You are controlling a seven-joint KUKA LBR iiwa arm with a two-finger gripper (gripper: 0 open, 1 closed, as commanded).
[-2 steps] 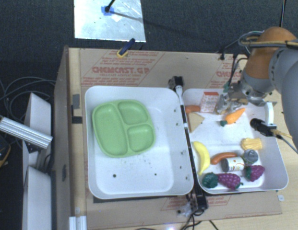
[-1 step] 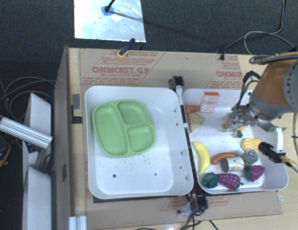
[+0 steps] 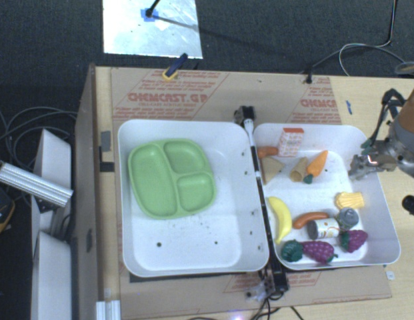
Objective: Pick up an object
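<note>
Gripper at right rim of R bin, above the wall, beside the carrot and corn but apart from both. Grip state: not readable at this angle, too blurred to call. Nothing seen held. Task items all lying in R bin: carton at the back, banana by the divider, sausage mid, can, grapes and broccoli along the front wall. L bin bearing a green plate only. Judged stage: approach, no pick made yet. Risks: 1) descent from present spot likely to strike the bin wall or rim, given position over the edge, not over an item. 2) front cluster packed tight, items touching or nearly so; probable double grab or a neighbour knocked aside. 3) corn, carrot, banana rounded and smooth by look; apt to roll or squirt out of a pinch if taken off-centre. 4) items near walls leave little room for a jaw on the wall side. Writing: "CHEMCAST GP" in red on the cardboard under the bins, repeated at back L and back R; smaller line beneath not legible. Carton print not legible.
</note>
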